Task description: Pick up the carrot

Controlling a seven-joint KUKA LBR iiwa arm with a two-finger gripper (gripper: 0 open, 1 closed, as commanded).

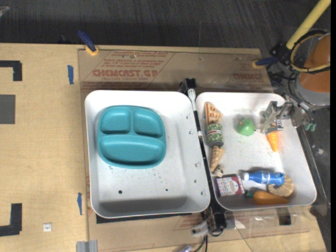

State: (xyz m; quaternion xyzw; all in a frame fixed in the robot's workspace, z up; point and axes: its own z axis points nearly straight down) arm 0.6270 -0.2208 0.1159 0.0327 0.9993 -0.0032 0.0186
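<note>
The carrot (273, 140) lies in the right bin (307, 156), near its far right side, with the pointed end towards the near wall. The gripper (274, 121) is just above the thick end of the carrot and seems to touch it. Its metal fingers point down, but I cannot tell if they are open or closed, or if the carrot is between them.

Just left of the carrot there is a green ball (245, 127), a little apart from the gripper. Along the left wall of this bin three things lie in a row: a waffle-like piece (212, 112), a small can with a green label (214, 134) and an ice cream cone (216, 159). At the near wall there is a dark red carton (229, 186), a blue and white bottle (266, 179) lying on its side, and a brown bread-like piece (271, 196) just in front of the bottle. These are well apart from the carrot.

The left bin (178, 182) holds a teal plate (132, 136) with three compartments.

Both bins rest on a cardboard sheet (220, 67) on the tabletop (42, 140). The sheet has red print; the letters are blurred and I read them only partly, something like "CHEMCAST". Small blue clamps (87, 42) hold the sheet at its far edge.
</note>
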